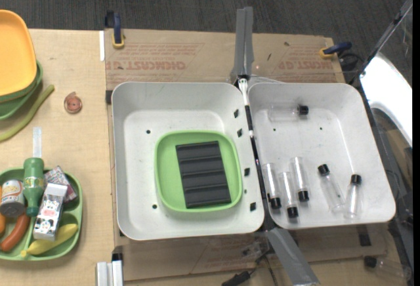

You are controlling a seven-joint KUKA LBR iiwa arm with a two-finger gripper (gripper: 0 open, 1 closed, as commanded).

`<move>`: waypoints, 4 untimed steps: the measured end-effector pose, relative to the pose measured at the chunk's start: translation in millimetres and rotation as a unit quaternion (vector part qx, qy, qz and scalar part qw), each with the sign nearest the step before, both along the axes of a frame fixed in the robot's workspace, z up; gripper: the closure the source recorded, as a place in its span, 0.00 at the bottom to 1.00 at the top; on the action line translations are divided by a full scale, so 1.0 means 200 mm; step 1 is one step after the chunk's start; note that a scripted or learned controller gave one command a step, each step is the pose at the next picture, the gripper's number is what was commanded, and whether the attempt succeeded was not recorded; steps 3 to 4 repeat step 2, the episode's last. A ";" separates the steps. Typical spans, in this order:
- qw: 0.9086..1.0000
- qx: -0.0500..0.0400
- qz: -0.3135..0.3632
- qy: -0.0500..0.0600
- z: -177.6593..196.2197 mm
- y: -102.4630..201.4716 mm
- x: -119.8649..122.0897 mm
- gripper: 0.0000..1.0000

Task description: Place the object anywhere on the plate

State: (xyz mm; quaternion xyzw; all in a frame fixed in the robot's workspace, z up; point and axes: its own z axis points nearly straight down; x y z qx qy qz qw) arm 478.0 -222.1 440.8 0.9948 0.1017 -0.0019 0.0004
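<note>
A green square plate [167, 170] lies in the middle of the left white bin [131, 147]. A black ridged block [202, 174] rests flat on the plate, covering most of its centre. The right white bin [367, 147] holds several clear vials with black caps. One vial [289, 112] lies alone near the bin's back. Three vials [289, 187] lie side by side at the front left, and two more vials [341, 191] lie at the front right.
On the bench to the left are stacked yellow and green plates [14, 61], a small pink item [73, 103], and a green tray [69, 235] with toy food and a green bottle [33, 181]. Clamps [116, 32] hold cardboard behind the bins.
</note>
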 end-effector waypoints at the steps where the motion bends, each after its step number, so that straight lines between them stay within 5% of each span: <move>1: 1.000 0.000 0.000 0.000 0.00 0.00 0.00 0.00; 4: 1.000 0.000 0.000 0.000 0.00 0.00 0.00 0.00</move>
